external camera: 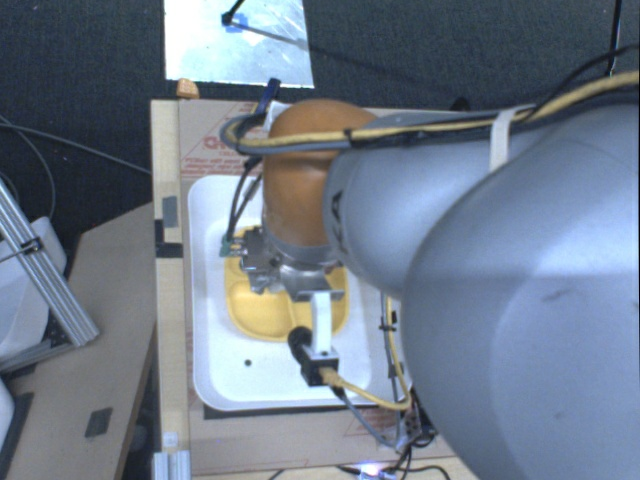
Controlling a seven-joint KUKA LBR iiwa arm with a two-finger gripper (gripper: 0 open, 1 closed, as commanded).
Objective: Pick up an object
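A flat yellow object (252, 308) lies in the left white bin (215, 368), partly covered by the arm. The arm's orange band (300, 178) and grey wrist hang straight over it, and the gripper (300, 293) points down into the bin above the yellow object. The wrist hides the fingertips, so contact with the yellow object cannot be judged.
The grey arm body (500, 288) covers the whole right side of the view, including the second bin. Cables (360, 398) trail from the wrist across the bin's front rim. A wooden frame (170, 268) borders the bin on the left; aluminium rails (40, 278) stand further left.
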